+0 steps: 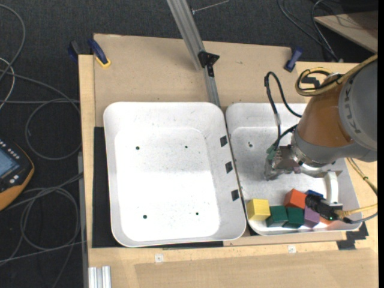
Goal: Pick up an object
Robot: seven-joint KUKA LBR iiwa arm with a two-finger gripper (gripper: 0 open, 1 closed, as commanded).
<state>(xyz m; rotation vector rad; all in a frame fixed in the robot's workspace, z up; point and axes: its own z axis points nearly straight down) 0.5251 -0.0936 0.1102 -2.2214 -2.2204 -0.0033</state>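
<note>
Tool (277, 165) state: cannot tell. It hangs over bare floor of right bin (252, 131); blocks (287, 212) lower right—likely empty grasp.

Bright, even overhead light; sharp, soft shadows.

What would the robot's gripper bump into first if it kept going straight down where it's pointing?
Probably the bare white floor of the right bin. The gripper points down at a spot with no blocks under it; the yellow block and the other blocks sit nearer the front edge. Depth is hard to judge from this slanted view.
</note>
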